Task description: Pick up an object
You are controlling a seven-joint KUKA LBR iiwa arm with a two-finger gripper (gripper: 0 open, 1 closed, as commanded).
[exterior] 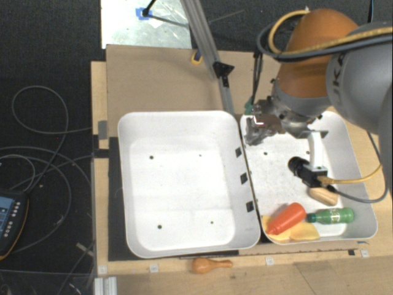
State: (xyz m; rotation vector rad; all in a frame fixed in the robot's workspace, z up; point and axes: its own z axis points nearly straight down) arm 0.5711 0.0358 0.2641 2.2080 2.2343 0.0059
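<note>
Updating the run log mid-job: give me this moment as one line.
gripper: over right bin, far corner | grasp: none visible | orange carrot, green bottle: near edge, untouched

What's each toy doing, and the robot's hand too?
gripper: over the right bin's far left corner
orange carrot: lying slanted on the yellow piece
green bottle: lying on its side
tan block: lying flat beside the bottle
pear-shaped toy: lying on the bench, outside both bins

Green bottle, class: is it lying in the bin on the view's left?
No: the green bottle lies in the right-hand bin, near its front edge beside an orange toy.
</note>
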